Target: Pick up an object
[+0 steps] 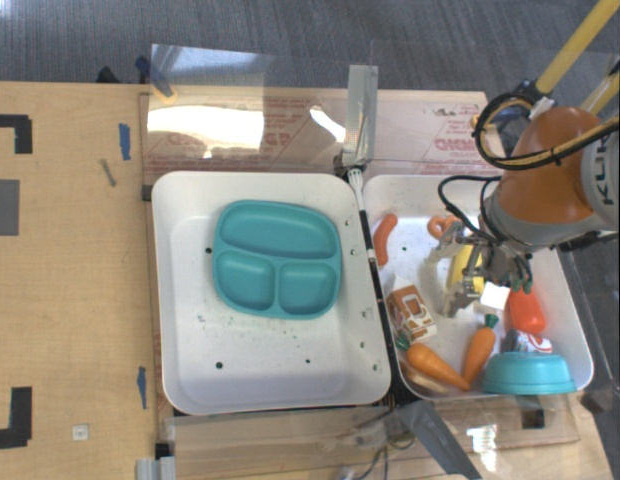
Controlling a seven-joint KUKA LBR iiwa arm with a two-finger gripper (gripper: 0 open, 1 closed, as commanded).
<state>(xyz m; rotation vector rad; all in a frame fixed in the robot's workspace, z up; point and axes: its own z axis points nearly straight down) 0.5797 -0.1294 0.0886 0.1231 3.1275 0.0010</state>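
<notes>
Right bin (418, 203), near end: one teal bowl (527, 373); two carrots, the left carrot (435, 366) lying crosswise, the right carrot (479, 353), the likeliest pick, with its long axis running near to far. Just beyond its far tip hangs the gripper (472, 280); open, closed or holding, I cannot tell. One brown toy block (412, 311) to the left. One orange sausage (385, 238) farther. Left bin (190, 298): one teal plate (277, 258).

The end effector (478, 280) hangs in the right bin (576, 320) (among toy foods (479, 353)).
</notes>
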